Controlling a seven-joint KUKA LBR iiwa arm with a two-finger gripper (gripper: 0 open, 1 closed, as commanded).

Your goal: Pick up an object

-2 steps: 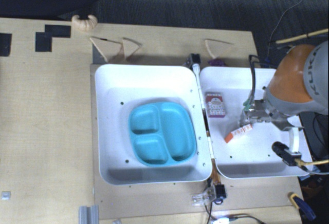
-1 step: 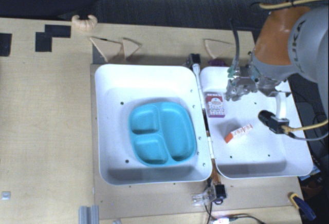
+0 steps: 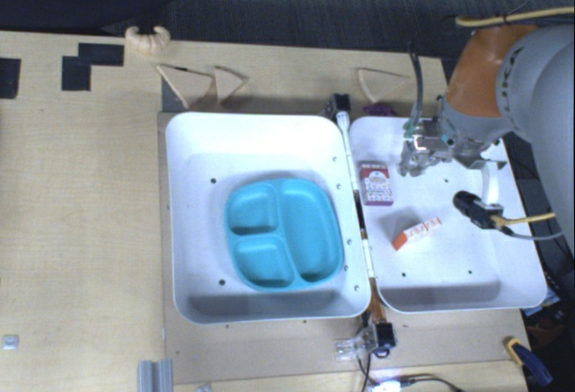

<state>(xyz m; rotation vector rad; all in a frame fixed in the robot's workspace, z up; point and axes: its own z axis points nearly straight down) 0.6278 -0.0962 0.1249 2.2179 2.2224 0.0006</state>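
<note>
Camera view gives me the gripper (image 3: 415, 156) hanging over the right bin (image 3: 449, 291), its fingers too small to tell whether spread or pressed together. I see a red-and-white box (image 3: 375, 183) just left of it and an orange-capped tube (image 3: 416, 233) nearer me (both lying loose). A blue divided tray (image 3: 283, 233) sits in the left bin (image 3: 193, 201).
</note>
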